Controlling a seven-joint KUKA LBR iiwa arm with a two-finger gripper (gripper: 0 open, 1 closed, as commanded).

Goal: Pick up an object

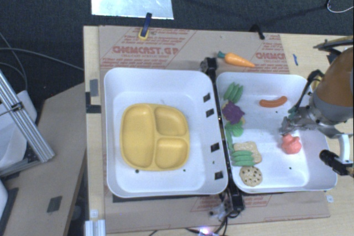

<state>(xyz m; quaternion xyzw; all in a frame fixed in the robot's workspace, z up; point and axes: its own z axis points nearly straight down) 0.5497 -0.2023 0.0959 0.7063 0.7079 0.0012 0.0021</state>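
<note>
My gripper is hanging low over the right bin, near its right side, and I cannot tell how it is set or whether it has hold of anything. It is sitting just above a pinkish-red toy that is lying on the bin floor; the two are so close in this slanted view that touching or apart is beyond me. My arm is reaching in from the right, its orange band showing above the wrist.

The bench under me is wearing printed brown cardboard, and the two white bins are resting on it side by side. The left bin is carrying a yellow divided plate with three compartments, lying flat near the middle.

In the right bin, along its left wall, things are lining up from far to near: green pods, a purple piece, a small green item just beneath it, a pale cracker, another green pod overlapping the cracker's near edge, and a round chocolate-chip cookie. A red sausage is lying by itself toward the far side, well apart from my gripper.

Outside the bins, an orange carrot is resting on the cardboard just beyond the right bin's far corner.
</note>
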